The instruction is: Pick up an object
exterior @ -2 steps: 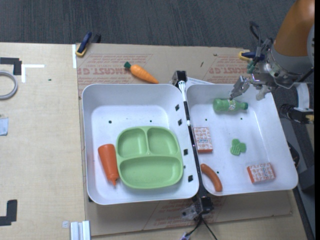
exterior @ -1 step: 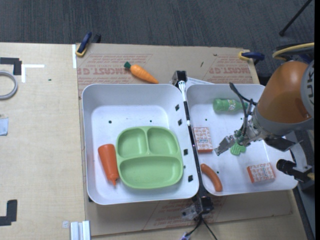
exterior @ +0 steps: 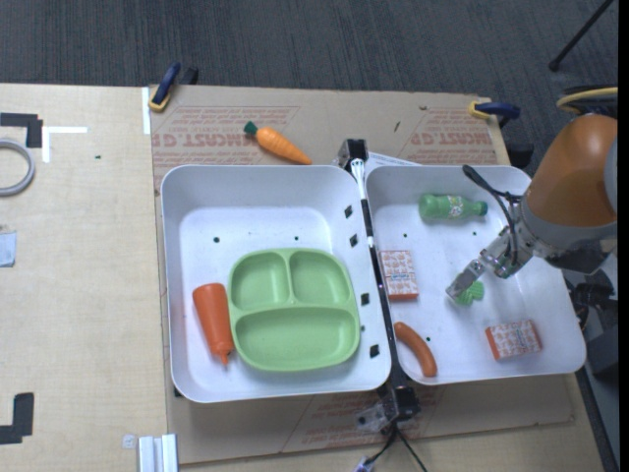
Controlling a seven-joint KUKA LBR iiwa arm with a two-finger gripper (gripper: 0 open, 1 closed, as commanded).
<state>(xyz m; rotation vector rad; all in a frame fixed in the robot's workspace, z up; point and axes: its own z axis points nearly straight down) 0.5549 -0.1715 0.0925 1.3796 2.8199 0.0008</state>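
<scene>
Where the pincer [exterior: 465, 287] hangs, a small green object [exterior: 474, 291] lies touching it.

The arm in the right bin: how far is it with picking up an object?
Done: the arm has reached into the right bin, and its gripper is low beside a small green object. In hand: nothing clearly; I cannot tell whether the jaws grip it. Left: a secure grasp and a lift. The green bottle, two small boxes and the sausage lie untouched.
</scene>
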